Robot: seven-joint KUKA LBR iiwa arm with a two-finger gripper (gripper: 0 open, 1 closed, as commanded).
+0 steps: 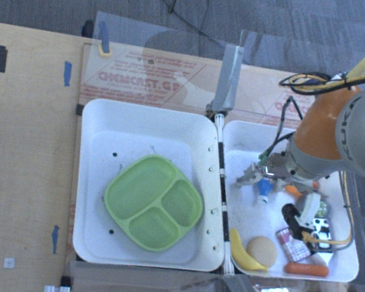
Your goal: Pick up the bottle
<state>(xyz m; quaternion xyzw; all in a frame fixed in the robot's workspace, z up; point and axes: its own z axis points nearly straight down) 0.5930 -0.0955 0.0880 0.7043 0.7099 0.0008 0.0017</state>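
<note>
Gripper at the bottle, lift not yet evident

Camera view: the gripper (258,176) hangs right at the small blue-and-white bottle (265,190), near the right bin's (243,216) left wall. Whether it is clasped cannot be told, so the lift likely remains.

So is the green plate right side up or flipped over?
Right side up: the green plate lies flat in the left bin, with its three compartments open toward the camera.

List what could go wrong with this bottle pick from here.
1. The gripper hangs just beside the small blue item, probably the bottle, rather than over it, so a grasp may miss or tip it.
2. An orange piece lies close by and could get caught instead.
</note>
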